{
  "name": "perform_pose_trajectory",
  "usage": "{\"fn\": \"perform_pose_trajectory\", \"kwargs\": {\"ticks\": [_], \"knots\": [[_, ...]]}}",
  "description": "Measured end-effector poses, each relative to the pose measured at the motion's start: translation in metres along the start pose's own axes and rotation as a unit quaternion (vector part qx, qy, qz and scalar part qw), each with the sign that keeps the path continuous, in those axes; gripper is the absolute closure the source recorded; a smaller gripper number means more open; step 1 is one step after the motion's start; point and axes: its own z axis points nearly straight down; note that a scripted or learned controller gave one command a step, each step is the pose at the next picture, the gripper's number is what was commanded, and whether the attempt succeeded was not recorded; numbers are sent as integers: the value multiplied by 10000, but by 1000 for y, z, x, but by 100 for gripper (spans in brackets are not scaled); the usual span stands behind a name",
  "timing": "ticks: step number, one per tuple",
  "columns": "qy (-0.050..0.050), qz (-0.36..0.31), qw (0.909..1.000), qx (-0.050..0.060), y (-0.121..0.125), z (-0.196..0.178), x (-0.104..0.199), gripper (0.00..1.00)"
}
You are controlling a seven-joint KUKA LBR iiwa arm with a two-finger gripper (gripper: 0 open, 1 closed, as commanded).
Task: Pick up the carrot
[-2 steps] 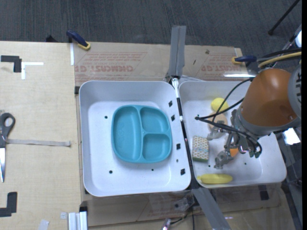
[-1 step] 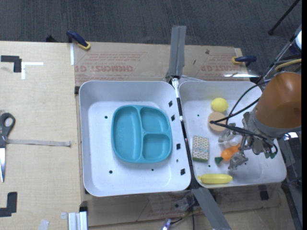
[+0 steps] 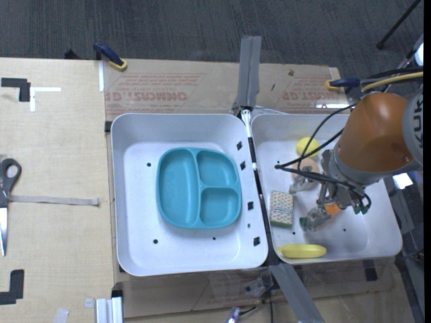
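Observation:
A small orange piece, the carrot (image 3: 332,209), shows in the right bin (image 3: 377,244) just under the arm's wrist. My gripper (image 3: 315,219) hangs low over the bin floor, right beside the carrot on its left. The arm's orange band and cables hide most of the carrot. Whether the carrot sits inside the gripper or only beside it is not visible.
The right bin also holds a yellow lemon (image 3: 307,145) at the back, a speckled sponge (image 3: 281,208) left of the gripper and a yellow banana (image 3: 303,250) at the front edge. A teal divided plate (image 3: 199,188) lies in the left bin (image 3: 135,180). Scissors (image 3: 7,180) rest on the bench at far left.

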Motion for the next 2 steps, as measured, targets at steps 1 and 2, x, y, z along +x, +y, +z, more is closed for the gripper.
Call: {"fn": "perform_pose_trajectory", "kwargs": {"ticks": [1, 2], "knots": [[-24, -6, 10000, 5, 0, -10, -2, 100], [-9, -1502, 9887, 4, -3, -155, 17, 100]]}}
